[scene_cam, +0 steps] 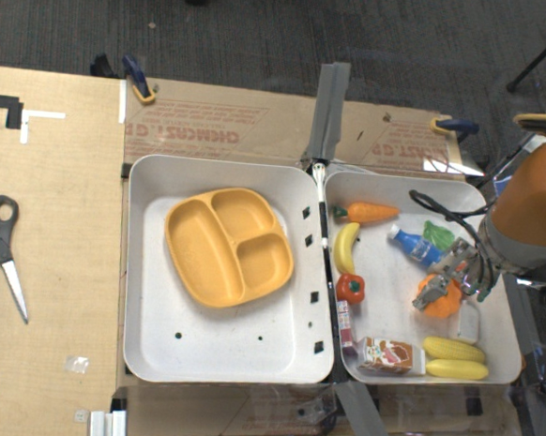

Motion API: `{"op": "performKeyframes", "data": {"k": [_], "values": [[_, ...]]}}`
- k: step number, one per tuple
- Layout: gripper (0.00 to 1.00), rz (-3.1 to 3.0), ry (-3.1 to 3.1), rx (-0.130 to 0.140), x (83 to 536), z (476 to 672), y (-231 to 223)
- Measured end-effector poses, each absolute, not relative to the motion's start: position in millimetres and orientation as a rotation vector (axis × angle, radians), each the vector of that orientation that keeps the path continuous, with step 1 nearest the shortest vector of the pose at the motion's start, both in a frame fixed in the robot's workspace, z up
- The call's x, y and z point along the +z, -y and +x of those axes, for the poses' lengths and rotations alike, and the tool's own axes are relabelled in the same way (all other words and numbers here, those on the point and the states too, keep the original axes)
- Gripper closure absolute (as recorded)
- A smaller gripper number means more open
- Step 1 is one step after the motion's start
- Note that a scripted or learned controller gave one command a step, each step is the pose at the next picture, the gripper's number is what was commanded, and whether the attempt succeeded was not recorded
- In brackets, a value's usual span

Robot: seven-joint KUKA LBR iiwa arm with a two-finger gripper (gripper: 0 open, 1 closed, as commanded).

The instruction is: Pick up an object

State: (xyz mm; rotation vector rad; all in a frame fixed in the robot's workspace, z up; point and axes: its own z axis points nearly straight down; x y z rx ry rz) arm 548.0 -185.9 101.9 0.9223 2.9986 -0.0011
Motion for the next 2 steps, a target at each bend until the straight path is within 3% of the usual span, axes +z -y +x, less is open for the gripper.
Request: {"op": "performKeyframes", "data": {"k": [1, 2], "values": [[1.0, 1.02, -2.97, 0.0, 91.4, 573.9, 128.3], [1.0, 1.079, -2.949, 0.001, 191.6, 562.9, 30.8]]}}
